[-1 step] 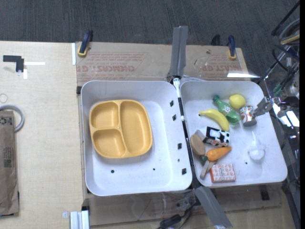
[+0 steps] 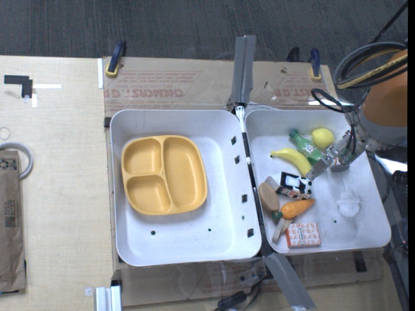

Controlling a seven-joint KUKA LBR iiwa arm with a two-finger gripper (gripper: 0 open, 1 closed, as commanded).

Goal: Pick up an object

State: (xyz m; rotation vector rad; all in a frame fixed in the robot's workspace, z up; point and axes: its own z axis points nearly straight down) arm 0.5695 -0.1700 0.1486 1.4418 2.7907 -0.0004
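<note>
On the bench (image 2: 52,128), two bins sit side by side. The left bin (image 2: 175,238) holds a tray (image 2: 165,174) toward nine o'clock. In the right bin (image 2: 363,229), a lemon (image 2: 322,137) lies at twelve, a banana (image 2: 291,159) just left below it, a carrot (image 2: 297,207) at centre, and a box (image 2: 303,235) at six.

Banana (image 2: 291,159), lemon (image 2: 322,137), carrot (image 2: 298,207), perhaps a green bottle (image 2: 305,146), clustered in right bin (image 2: 363,229).
</note>
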